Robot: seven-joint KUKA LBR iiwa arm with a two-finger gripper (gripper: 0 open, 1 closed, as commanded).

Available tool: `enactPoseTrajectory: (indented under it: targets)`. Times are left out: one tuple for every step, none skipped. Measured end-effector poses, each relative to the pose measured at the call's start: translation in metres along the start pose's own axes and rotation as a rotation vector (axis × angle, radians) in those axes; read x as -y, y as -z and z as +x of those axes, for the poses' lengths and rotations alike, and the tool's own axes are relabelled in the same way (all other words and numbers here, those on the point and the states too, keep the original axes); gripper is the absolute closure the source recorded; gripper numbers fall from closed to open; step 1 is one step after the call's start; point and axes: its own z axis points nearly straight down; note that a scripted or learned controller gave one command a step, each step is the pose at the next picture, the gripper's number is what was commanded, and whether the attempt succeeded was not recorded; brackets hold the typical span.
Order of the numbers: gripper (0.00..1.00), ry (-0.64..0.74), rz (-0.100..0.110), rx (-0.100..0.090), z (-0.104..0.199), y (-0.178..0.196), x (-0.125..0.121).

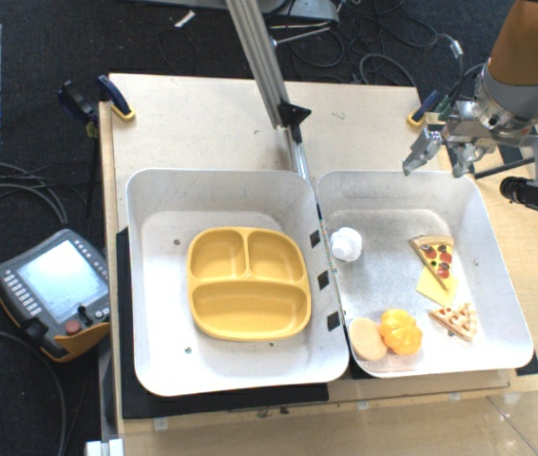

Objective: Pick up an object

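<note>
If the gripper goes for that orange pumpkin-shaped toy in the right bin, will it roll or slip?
The orange toy looks rounded and lobed, so it may roll if nudged. It touches the pale round piece, which could shift too. Its surface looks smooth, so fingers might slip.

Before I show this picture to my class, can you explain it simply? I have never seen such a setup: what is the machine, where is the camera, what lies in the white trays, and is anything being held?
The camera is fixed above a bench, looking down at a slant. The machine is a robot arm reaching in from the right; its gripper hangs above the right bin's far edge with its fingers apart, holding nothing. The left bin holds a yellow divided plate. The right bin holds toy food: a white piece, a pizza slice, a waffle wedge, an orange fruit and a pale round piece.
</note>
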Motion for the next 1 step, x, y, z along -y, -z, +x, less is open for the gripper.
enactPoseTrajectory:
  targets:
    - [0.00,0.000,0.001,0.000,0.0001,0.0000,0.0000]
